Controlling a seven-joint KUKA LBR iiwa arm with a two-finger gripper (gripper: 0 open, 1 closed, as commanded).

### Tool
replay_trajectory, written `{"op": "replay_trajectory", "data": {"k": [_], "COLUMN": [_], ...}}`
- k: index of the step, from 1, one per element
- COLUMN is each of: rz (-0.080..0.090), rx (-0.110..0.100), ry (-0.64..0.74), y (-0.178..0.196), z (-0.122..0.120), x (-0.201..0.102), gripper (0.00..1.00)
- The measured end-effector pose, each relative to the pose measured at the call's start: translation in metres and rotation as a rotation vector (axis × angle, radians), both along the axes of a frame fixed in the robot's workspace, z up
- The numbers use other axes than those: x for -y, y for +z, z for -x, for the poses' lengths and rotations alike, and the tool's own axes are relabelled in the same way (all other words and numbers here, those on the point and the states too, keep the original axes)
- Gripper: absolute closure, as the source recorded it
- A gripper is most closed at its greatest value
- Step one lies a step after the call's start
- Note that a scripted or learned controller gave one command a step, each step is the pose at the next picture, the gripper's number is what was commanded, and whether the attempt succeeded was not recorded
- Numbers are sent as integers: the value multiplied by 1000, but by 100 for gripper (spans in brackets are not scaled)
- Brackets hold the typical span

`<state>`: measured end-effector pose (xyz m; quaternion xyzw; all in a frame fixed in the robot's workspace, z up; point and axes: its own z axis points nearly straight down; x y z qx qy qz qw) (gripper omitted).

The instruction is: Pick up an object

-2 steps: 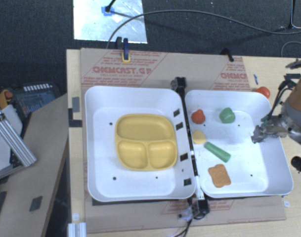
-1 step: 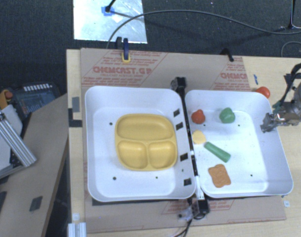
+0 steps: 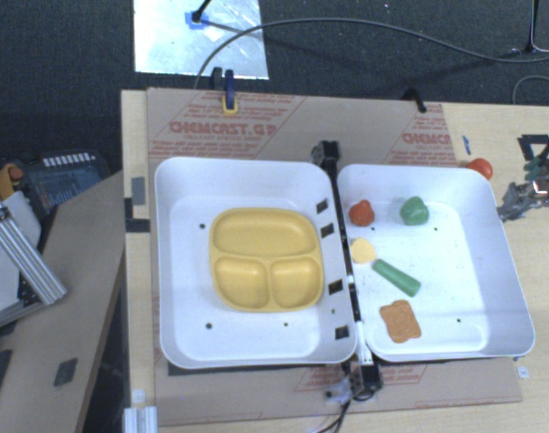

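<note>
End effector (image 3: 526,192) at the far right edge, over the table (image 3: 490,120) just outside the right white plastic bin (image 3: 504,269); finger state cannot be told. To its left inside that bin: green round toy (image 3: 415,210), red round toy (image 3: 361,212), pale yellow disc (image 3: 362,251), green cylinder (image 3: 397,276), tan toast-shaped piece (image 3: 400,320). Farther left, a yellow divided tray (image 3: 260,258) sits in the left white bin (image 3: 179,242).

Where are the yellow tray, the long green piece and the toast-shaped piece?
yellow tray (image 3: 260,233): camera view, on its big upper compartment.
long green piece (image 3: 397,276): camera view, middle of its length.
toast-shaped piece (image 3: 400,321): camera view, centre of its flat top.
</note>
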<state>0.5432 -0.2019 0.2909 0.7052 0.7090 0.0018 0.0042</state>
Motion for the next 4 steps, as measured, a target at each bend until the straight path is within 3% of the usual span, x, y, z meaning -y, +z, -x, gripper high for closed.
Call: {"op": "replay_trajectory", "data": {"k": [4], "rz": [-5], "rx": [-5], "ry": [5], "y": [-16], "z": [-68], "x": [-200], "gripper": [100]}}
